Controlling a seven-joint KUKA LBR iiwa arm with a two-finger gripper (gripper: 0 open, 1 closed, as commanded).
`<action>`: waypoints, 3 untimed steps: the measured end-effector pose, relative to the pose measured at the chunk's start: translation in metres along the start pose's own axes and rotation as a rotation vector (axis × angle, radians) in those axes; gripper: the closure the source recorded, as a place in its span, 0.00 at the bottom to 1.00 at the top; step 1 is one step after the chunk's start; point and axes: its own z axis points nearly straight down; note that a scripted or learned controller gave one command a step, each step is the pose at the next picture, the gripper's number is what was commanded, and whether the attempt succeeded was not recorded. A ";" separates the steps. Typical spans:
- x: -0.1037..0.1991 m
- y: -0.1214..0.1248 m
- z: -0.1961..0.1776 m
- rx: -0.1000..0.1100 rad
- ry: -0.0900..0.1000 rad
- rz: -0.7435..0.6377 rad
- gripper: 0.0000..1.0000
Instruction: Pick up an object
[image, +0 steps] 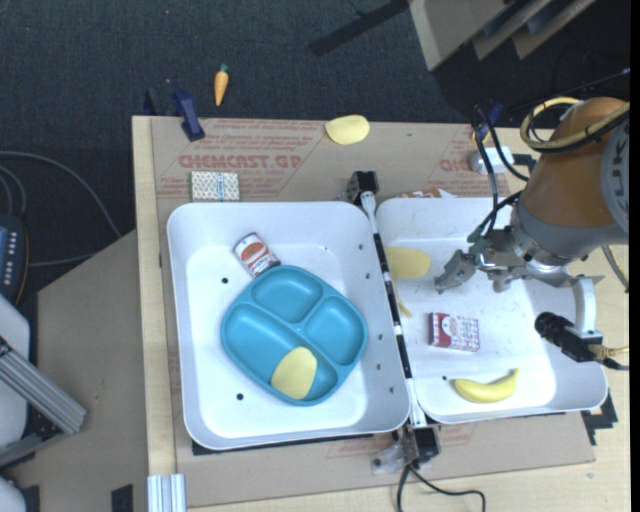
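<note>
My gripper (475, 277) hangs over the right bin (440, 212), near its middle, open with nothing between its fingers. Just left of it a pale yellow flat piece (408, 262) lies by the bin's left wall. Below the gripper, a red and white small box (454, 331) rests on the bin floor. At the bin's front lies a yellow banana (486, 387). The left bin (200, 300) holds a blue divided plate (290, 330) with a yellow lump (294, 373) in its front section. Behind the plate lies a small red and white can (256, 254).
On the bench behind the bins lie a yellow oval piece (347, 129), a small patterned packet (215, 185) and a blue clip (187, 115). A toy carrot (221, 85) lies on the dark floor beyond. Black clamps join the bins where they meet.
</note>
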 end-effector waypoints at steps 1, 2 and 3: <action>0.008 -0.013 0.087 -0.002 -0.001 0.002 0.00; 0.007 -0.042 0.087 0.001 0.001 0.001 0.00; 0.007 -0.041 0.077 -0.001 0.000 0.002 1.00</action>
